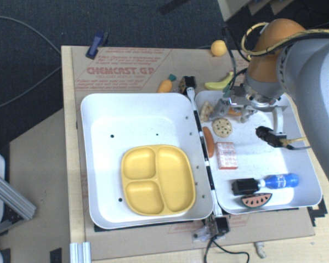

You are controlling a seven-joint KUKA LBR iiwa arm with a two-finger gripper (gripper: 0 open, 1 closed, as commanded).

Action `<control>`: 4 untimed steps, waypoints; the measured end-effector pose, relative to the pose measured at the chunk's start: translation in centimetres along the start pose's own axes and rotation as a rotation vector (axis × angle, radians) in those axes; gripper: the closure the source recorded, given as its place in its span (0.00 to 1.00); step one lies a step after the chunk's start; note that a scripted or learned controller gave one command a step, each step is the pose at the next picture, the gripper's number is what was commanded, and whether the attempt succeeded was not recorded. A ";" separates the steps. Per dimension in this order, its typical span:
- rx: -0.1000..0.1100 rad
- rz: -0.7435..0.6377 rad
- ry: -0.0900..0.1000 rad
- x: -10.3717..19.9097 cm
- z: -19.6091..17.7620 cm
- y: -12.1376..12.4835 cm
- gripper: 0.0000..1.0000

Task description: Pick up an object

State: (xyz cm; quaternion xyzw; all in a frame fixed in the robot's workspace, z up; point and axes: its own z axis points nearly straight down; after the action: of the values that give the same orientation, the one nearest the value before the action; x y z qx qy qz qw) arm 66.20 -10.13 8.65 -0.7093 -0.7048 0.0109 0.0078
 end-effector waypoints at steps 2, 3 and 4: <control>-0.004 -0.001 0.002 0.2 -0.9 0.0 0.00; -0.006 -0.005 0.010 -3.2 0.4 0.1 0.00; -0.008 -0.007 0.005 -1.7 0.3 0.1 0.00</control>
State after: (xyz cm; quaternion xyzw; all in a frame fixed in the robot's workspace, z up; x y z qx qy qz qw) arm 66.32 -11.81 8.39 -0.7068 -0.7074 0.0063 0.0066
